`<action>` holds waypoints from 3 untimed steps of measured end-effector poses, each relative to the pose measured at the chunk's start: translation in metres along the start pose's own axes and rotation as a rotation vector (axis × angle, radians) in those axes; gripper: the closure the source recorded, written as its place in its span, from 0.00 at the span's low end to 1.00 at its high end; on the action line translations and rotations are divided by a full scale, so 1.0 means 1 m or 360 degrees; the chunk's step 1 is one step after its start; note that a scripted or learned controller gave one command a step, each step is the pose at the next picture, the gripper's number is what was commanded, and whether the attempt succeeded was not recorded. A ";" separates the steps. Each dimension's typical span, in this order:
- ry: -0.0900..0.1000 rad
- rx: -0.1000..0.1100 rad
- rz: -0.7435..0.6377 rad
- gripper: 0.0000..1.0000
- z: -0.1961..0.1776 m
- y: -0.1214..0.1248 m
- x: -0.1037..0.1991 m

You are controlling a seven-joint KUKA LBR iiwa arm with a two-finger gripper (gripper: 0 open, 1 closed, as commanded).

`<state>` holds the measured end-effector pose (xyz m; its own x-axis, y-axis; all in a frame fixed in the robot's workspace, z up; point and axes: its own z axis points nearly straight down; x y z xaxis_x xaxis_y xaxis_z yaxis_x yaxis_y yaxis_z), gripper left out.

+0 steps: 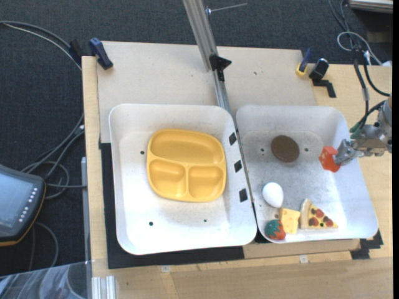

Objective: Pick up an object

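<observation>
My gripper [336,156] reaches in from the right, over the right wall of the right bin [312,114]. A small red object [328,158] sits between its fingertips, and the gripper is shut on it. Lying in the right bin are a brown disc [285,148], a white egg [272,194], a yellow cheese wedge [289,219], a pizza slice [315,216] and a green and red toy [274,229].
The left bin [128,167] holds a yellow divided plate [186,164]. A metal pole [201,23] slants up from between the bins at the back. Blue clamps [100,52] grip the bench corners. Cables hang at the right [361,61].
</observation>
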<state>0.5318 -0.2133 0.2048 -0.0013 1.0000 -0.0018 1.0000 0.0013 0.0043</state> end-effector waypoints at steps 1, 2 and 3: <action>0.0010 0.0009 -0.0010 1.00 0.001 0.005 0.062; 0.0010 0.0011 -0.0009 1.00 0.004 0.009 0.115; 0.0006 0.0003 -0.0009 1.00 -0.008 0.017 0.159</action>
<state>0.5489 -0.0541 0.2125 -0.0067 1.0000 0.0020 1.0000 0.0067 0.0025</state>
